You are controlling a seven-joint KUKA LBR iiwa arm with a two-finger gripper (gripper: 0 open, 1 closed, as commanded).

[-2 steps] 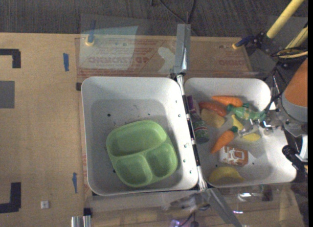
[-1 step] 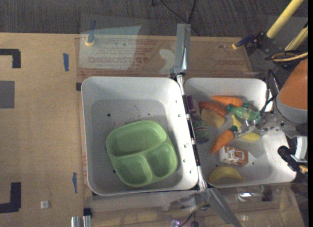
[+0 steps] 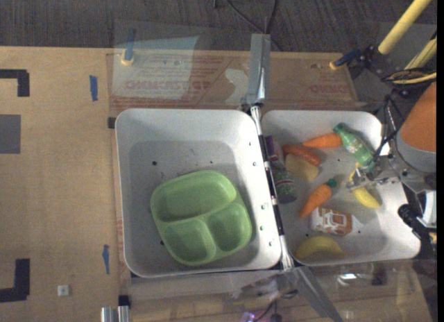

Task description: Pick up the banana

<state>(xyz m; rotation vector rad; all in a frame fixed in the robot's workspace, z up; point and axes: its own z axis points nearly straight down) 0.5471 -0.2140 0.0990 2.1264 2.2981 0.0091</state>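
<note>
Right bin [image 3: 395, 241] holds banana [image 3: 365, 197], gripper [image 3: 363, 177] apparently touching it.

No text was legible. Faint reddish lettering stood on the clear sheet [image 3: 161, 78] at 12 o'clock above the left bin [image 3: 132, 175], mirrored and blurred. Carton [image 3: 331, 221] label: unreadable.

a: what is seen of the arm [image 3: 422, 128] at three o'clock?
b: a rounded orange band is shown, with pale grey casing beneath it.
a: and lower down?
b: dark metal fittings and thin black cables [image 3: 386, 125] are seen, slightly blurred.
</note>
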